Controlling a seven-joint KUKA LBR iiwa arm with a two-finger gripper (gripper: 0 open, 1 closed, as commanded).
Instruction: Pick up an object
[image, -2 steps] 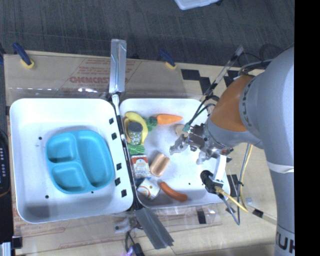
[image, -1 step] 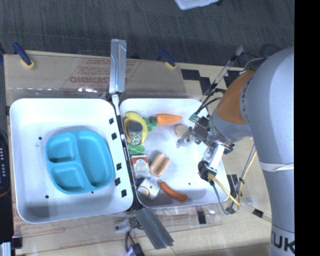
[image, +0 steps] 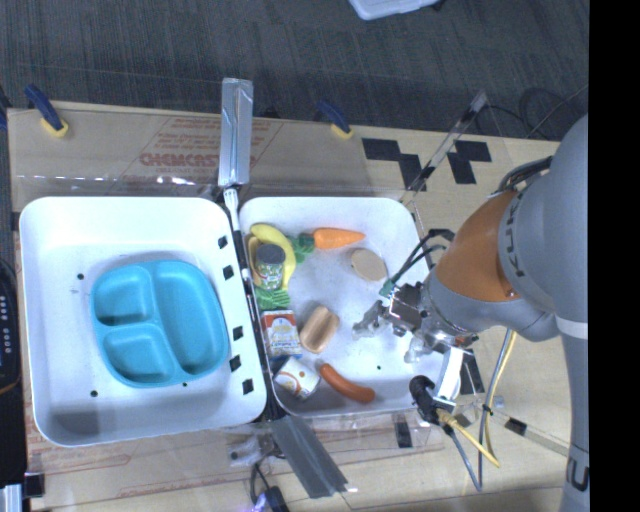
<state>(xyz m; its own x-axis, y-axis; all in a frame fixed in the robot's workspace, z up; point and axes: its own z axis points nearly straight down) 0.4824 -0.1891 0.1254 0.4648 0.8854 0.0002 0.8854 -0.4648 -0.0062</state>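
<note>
Two shallow white bins (image: 330, 212): right one holds a tan bread roll (image: 318, 327) and red sausage (image: 347, 384). Claw (image: 385, 318) hovers beside the roll; its opening cannot be told. Nothing lifted yet.

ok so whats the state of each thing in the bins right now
blue tray: flat in left bin
carrot: lying flat
banana: lying by divider
jar: on its side
bun: lying loose
sausage: lying near front wall
gripper: over right bin, holding nothing
</note>
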